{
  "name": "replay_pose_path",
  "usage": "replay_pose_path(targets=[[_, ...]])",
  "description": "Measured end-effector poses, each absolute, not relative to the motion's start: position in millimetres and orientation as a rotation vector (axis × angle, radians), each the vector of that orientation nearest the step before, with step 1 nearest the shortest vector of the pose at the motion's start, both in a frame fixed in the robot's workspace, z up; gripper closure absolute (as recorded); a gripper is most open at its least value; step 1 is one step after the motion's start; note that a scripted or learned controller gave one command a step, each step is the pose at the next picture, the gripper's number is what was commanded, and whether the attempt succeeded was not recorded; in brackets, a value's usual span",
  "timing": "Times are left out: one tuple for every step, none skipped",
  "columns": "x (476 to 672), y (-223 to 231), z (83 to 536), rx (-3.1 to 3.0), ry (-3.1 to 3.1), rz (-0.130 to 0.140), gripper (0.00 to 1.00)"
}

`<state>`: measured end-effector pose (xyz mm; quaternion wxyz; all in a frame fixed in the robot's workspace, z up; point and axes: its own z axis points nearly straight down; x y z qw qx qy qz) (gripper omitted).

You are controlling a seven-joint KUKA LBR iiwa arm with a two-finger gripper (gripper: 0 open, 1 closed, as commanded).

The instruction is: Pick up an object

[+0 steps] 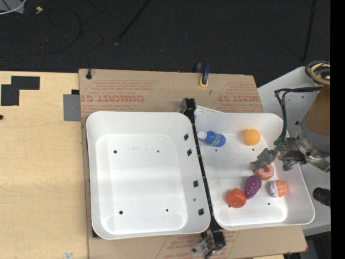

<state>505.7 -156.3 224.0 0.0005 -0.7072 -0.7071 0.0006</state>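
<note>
Camera view, from above the bench: the grey arm (318, 128) reaches in from the right over the right-hand bin (294, 217), its gripper (268, 161) lowered just above a small pink-and-orange toy (264, 172) near the middle of the bin's right half. Whether the jaws are apart or together cannot be told at this slant, since the dark metal of the tool blurs into the toy beneath it; nothing is plainly seen between them.

Five things lie in this bin, all resting on its floor. A small bottle with a blue label (212, 138) lies on its side near the divider between the bins. An orange ball (252, 137) sits near the back wall, well apart from the rest. A purple grape-like piece (252, 186) leans against a red-orange round fruit (236, 198) toward the front, and a pink-and-white cup-shaped toy (277, 188) lies just beside them to the right. The left-hand bin (97, 144) shows bare white floor.

By the look of things, the pick is at its approach: the gripper appears to be on or almost on the pink-and-orange toy, likely its target, but no lift has happened. What is left is a firm closing on the toy and raising it clear of the bin.
</note>
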Motion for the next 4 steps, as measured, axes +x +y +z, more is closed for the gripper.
replay_pose_path(targets=[[482.9, -110.3, 131.8, -2.21, -2.216, 0.008, 0.0], [490.8, -142.1, 112.7, -2.219, -2.218, 0.006, 0.0], [542.4, -197.0, 86.3, -2.223, -2.223, 0.002, 0.0], [572.7, -200.7, 88.0, -2.221, -2.222, -0.001, 0.0]])
